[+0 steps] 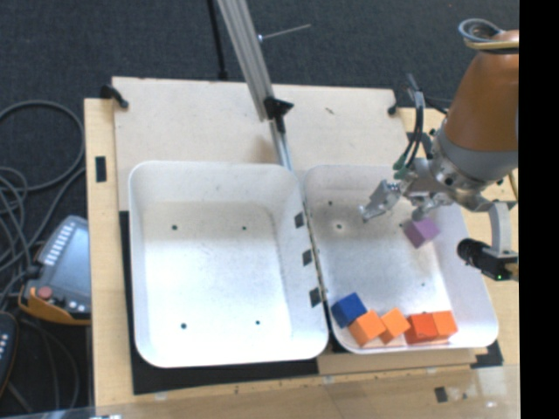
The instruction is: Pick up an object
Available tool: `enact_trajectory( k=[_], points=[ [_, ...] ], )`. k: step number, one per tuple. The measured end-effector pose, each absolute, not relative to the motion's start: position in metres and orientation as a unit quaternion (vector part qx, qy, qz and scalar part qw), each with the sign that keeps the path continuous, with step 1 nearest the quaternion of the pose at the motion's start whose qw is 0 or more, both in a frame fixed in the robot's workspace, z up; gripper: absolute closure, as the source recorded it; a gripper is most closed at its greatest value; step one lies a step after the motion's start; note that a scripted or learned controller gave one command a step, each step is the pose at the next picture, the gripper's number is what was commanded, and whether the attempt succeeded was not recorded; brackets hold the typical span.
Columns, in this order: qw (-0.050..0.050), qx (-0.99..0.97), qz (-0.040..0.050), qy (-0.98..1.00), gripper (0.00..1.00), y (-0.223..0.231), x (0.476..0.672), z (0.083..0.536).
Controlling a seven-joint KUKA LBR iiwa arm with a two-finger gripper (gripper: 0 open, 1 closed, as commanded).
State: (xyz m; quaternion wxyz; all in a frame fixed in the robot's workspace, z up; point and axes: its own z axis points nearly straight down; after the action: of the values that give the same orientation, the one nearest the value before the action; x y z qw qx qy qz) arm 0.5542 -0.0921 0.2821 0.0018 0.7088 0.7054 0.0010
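Observation:
My gripper [403, 206] hangs over the back half of the right bin [467, 282], under the grey and orange arm. A small purple block [423, 230] shows tilted just below and to the right of the gripper, close against it; whether it is held or resting on the bin floor cannot be made out. Along the right bin's front wall lie a blue block [349, 307], two light orange blocks [379, 325] and a darker orange pair [431, 326].
The left bin [140, 234] stands beside the right one, sharing a middle wall. A slanted aluminium post [249, 51] rises from the bench behind the bins. Cables and a handheld pendant [61, 264] lie on the floor to the left.

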Motion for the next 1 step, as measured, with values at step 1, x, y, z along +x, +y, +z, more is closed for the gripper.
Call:
enact_trajectory(
  k=[1],
  points=[
    [0.004, 0.709, -0.0001, 0.706, 0.00, -0.1711, 0.5974, 0.2910]
  ],
)
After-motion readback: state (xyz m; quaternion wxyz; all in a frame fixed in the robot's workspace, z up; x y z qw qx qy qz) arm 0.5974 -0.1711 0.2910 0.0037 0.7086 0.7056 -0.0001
